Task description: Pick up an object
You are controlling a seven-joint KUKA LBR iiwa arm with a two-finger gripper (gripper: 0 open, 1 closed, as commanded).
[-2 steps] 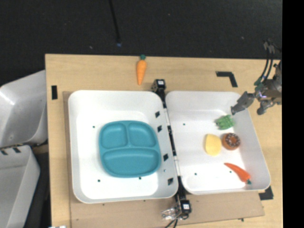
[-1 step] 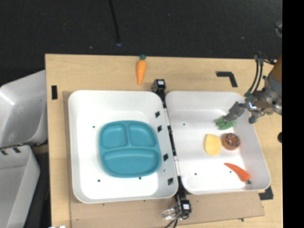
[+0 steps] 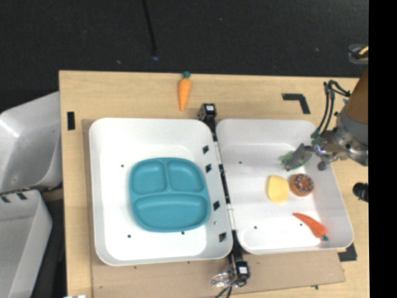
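Note:
My gripper (image 3: 308,161) hovers over the far right part of the right bin (image 3: 248,135), open, with its two fingers spread and nothing between them. Just below it lies a small brown round donut-like piece (image 3: 302,184). A yellow lump (image 3: 278,189) rests beside that piece on its left. A red-orange chili-shaped toy (image 3: 311,224) lies near the bin's front right corner. The grey arm with its orange band comes in from the right edge.
The left bin (image 3: 105,185) holds a teal divided plate (image 3: 169,194). An orange toy carrot (image 3: 184,91) lies on the wooden bench behind the bins. Small black clamps sit along the seam between the bins.

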